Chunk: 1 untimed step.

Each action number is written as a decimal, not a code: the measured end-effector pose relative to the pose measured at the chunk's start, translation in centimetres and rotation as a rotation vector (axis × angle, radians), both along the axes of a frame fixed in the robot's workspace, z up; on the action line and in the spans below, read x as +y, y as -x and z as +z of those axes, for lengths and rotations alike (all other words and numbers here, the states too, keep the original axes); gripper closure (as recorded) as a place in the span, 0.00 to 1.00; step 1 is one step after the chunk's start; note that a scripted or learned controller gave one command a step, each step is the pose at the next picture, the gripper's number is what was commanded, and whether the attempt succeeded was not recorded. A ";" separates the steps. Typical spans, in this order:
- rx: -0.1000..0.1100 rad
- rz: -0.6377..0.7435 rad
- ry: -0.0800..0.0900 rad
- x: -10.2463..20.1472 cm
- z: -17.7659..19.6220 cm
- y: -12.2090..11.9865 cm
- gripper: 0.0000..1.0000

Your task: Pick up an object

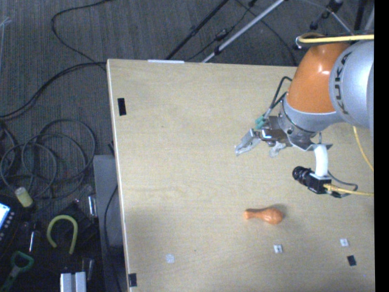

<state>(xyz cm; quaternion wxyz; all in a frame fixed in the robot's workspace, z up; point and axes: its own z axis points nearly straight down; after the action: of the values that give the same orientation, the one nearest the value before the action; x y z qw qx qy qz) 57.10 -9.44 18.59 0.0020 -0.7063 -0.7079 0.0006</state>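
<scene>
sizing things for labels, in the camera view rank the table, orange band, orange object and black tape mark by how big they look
1. table
2. orange band, nearer the camera, so it looks inflated
3. orange object
4. black tape mark

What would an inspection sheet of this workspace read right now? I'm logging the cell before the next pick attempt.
Surface: pale wooden bench top, with small black and white markers near its edges.
Job's things: one orange pear-shaped soft object lying on its side on the bench, nothing touching it.
Clutter: nothing seen on the bench besides the markers.
Grippers: silver two-finger gripper over the bench, apart from the orange object; nothing between its fingers.
Cables: yellow cable along the arm; black cables looped on the floor.
Surroundings: dark carpet, grey tripod legs beyond the bench, a yellow-green hook-shaped tool on the floor.
</scene>
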 end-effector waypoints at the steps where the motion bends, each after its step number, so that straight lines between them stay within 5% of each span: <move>1: -0.002 0.223 0.003 -5.2 -4.5 -4.5 0.00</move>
<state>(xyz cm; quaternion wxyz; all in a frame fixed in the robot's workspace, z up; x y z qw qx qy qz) 61.62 -14.67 14.11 0.0003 -0.6230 -0.7822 0.0010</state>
